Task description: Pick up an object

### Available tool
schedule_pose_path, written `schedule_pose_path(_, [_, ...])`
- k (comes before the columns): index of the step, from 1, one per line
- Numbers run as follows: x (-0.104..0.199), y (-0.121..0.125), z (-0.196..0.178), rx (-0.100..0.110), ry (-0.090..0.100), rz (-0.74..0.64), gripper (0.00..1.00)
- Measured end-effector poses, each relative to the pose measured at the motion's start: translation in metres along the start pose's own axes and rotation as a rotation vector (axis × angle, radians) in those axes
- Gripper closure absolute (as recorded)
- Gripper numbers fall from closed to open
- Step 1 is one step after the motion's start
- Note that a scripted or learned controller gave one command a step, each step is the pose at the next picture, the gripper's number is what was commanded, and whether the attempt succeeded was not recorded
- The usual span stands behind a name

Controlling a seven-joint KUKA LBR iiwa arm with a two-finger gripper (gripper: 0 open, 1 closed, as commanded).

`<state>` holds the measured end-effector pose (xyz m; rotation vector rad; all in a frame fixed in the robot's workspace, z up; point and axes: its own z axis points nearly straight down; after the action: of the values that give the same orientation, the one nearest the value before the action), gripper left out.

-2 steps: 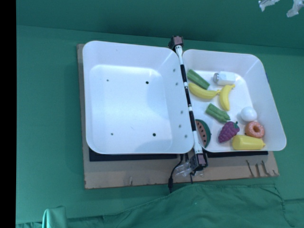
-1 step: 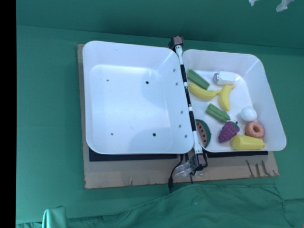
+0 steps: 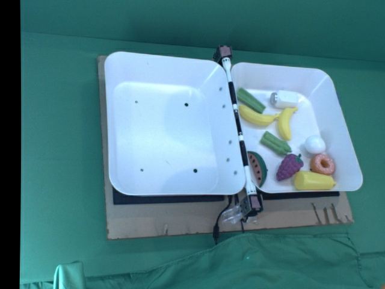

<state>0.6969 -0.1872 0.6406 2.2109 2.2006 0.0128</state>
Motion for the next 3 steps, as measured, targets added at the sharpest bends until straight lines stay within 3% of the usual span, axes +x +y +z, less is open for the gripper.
schedule_pose_path(1, [0.000,-0.052,0.006,0.019,0.008,0.001,0.00])
schedule_pose_path(2, [0.001,0.004,0.011,0.013,0.004,-0.002,0.00])
schedule_pose_path(3, [0.001,0.002,0.010,0.018,0.006,-0.001,0.00])
